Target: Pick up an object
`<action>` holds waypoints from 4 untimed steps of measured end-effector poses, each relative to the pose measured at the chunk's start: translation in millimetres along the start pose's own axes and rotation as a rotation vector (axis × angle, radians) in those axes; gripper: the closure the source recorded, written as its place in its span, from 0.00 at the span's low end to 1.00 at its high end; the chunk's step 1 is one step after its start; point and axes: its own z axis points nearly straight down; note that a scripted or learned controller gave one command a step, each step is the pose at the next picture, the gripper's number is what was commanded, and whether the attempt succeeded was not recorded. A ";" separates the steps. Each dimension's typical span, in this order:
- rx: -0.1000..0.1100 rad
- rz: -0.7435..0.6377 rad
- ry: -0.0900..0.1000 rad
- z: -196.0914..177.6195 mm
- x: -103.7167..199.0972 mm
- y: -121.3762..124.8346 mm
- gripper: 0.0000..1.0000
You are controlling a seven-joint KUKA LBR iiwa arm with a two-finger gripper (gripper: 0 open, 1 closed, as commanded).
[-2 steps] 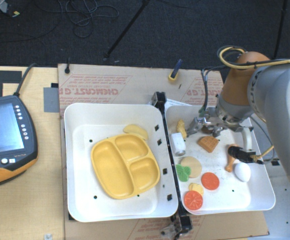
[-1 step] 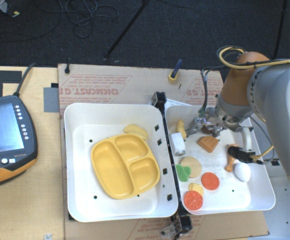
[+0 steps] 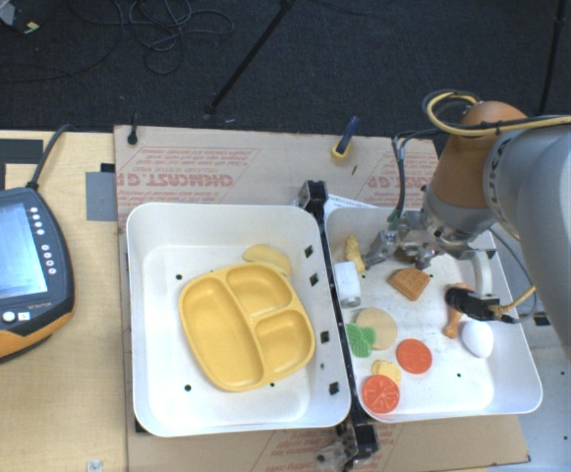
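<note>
My gripper [image 3: 401, 252] hangs low over the back of the right bin [image 3: 506, 386], its fingers spread open with nothing between them. Just in front of it lies a brown waffle piece [image 3: 410, 283]. To its left are a small yellow piece [image 3: 354, 256] and a white block [image 3: 347, 281]. Further forward sit a beige disc [image 3: 378, 323], a green piece [image 3: 362, 339], a red disc [image 3: 414, 356] and a tomato slice [image 3: 380, 393]. A white egg [image 3: 477, 339] and an orange-brown piece [image 3: 453, 322] rest at the right.
The left bin [image 3: 152, 264] holds a yellow divided tray [image 3: 246, 324] and a beige piece [image 3: 267, 257] behind it. A raised divider [image 3: 326, 293] separates the bins. A tablet pendant [image 3: 10, 264] lies at the far left. The arm's grey body [image 3: 531, 205] overhangs the right bin's back corner.
</note>
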 end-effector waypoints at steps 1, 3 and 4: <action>0.001 -0.002 0.004 1.3 -4.8 -11.4 0.00; 0.000 0.002 0.001 0.6 2.9 -42.5 0.00; 0.001 0.006 0.004 -8.4 2.8 -42.0 1.00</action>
